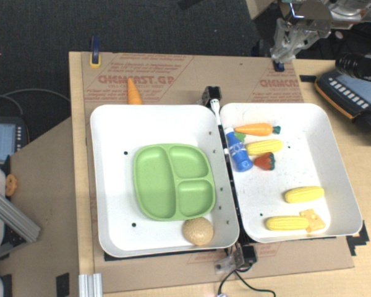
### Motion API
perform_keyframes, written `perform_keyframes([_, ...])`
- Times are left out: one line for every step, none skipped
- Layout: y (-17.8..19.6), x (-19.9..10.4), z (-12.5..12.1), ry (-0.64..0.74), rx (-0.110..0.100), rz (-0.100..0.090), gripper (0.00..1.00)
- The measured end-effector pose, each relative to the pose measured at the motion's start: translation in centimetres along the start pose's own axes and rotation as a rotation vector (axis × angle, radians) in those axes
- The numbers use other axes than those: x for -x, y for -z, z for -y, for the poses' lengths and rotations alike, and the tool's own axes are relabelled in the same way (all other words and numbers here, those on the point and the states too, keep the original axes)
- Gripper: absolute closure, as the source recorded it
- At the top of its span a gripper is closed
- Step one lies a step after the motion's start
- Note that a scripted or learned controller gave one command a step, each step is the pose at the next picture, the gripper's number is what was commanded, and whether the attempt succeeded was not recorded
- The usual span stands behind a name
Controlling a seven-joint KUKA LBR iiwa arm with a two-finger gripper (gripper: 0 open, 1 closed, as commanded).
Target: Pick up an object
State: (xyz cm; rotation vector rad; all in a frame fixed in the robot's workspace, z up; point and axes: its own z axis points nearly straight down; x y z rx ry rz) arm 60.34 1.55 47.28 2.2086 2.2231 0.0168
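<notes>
My gripper [283, 49] hangs high at the top right, above the far edge of the right bin [334, 184], with nothing between its fingers. In that bin lie a toy carrot [255, 129], a yellow corn cob [264, 146], a blue bottle [238, 151], a red strawberry [265, 161], a second corn cob [303, 194], a third corn cob [287, 223] and a small orange cheese piece [313, 219]. The left bin [111, 166] holds a green divided plate [173, 180] and a tan round bread roll [198, 231].
An orange carrot-like piece [133, 92] lies on the cardboard behind the left bin. A black clamp [211, 95] sits between the bins at the back. A dark device [346, 94] rests at the far right. Cables and equipment lie at the left.
</notes>
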Motion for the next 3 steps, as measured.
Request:
perform_keyframes([6.9, -2.3, 12.8, 0.0, -0.005, -0.002, 1.0])
perform_keyframes([6.4, -2.2, 12.3, -0.006, -0.012, 0.002, 0.0])
perform_keyframes([-1.7, 9.5, 12.6, -0.02, -0.022, 0.004, 0.0])
